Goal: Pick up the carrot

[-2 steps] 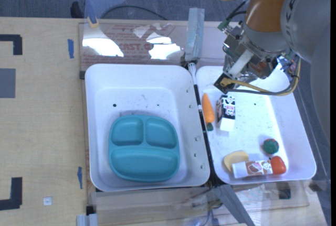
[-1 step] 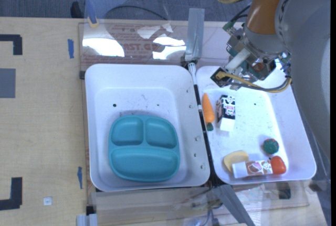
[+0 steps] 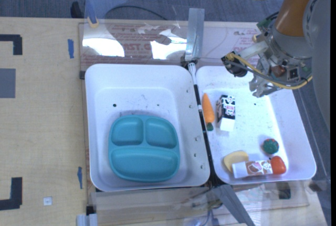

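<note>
My fingers point(image 3: 247, 75) hang over the right bin's point(image 3: 294, 115) far edge; apart or together, I cannot tell. The one carrot point(image 3: 208, 109) lies toward the bin's left wall (long axis along it), nearer the front than my gripper. One carton point(image 3: 227, 113) sits just beside it.

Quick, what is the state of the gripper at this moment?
Gripper: whether open or closed cannot be told; it is above the right bin's upper edge, apart from the carrot, holding nothing visible.
</note>
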Tool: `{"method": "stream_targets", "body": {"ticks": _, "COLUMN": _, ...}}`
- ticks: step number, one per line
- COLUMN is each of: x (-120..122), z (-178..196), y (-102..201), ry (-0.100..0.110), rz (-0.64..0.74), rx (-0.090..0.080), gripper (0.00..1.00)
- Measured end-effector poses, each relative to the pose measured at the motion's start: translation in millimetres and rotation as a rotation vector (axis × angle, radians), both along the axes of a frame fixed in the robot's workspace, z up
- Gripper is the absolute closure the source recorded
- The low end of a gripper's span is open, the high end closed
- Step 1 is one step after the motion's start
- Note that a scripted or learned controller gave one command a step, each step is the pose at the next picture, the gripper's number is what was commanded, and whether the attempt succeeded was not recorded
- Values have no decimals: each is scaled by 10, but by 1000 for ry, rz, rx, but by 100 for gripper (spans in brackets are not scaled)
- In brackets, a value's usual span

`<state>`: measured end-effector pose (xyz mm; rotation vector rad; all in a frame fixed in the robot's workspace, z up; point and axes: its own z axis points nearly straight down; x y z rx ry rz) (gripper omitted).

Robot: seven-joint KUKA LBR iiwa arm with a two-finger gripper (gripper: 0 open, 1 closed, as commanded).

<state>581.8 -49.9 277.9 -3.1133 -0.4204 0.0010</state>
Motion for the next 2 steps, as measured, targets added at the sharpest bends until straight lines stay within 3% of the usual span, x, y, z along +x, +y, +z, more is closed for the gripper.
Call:
{"method": "stream_targets", "body": {"ticks": 1, "x": -1003, "z": -906, "y": -903, "ry": 10, "rz": -20, "rx": -1, "gripper": 100}}
{"method": "stream_targets", "body": {"ticks": 2, "x": -1019, "z": -731, "y": -973, "ry": 0, "rz": -69, "rx": 0, "gripper": 100}}
